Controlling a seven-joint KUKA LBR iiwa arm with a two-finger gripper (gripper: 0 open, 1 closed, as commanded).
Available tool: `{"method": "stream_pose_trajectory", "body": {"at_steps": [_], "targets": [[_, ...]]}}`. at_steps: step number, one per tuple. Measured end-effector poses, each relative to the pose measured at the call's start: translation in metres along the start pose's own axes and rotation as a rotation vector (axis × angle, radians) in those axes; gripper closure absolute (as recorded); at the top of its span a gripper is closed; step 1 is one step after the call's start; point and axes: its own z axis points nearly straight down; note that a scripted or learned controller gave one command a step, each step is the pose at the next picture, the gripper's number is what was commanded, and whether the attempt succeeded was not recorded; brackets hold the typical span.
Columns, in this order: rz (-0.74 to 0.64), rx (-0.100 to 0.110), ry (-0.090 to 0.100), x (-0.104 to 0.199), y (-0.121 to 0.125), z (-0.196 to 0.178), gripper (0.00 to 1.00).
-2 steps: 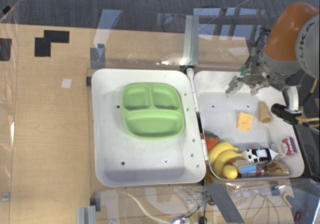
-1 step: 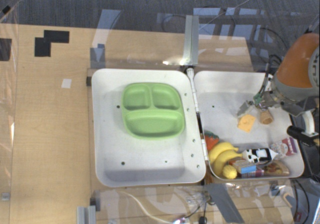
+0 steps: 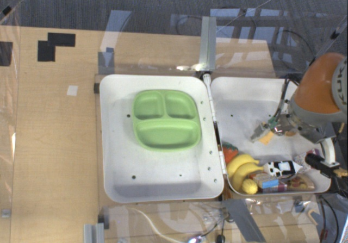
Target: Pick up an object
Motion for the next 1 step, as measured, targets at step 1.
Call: {"method": "stream_pose_trajectory", "body": {"at_steps": [1], "targets": [[-0.001, -0.007, 0.001, 0.0021, 0.0037, -0.0121, 1.00]]}}
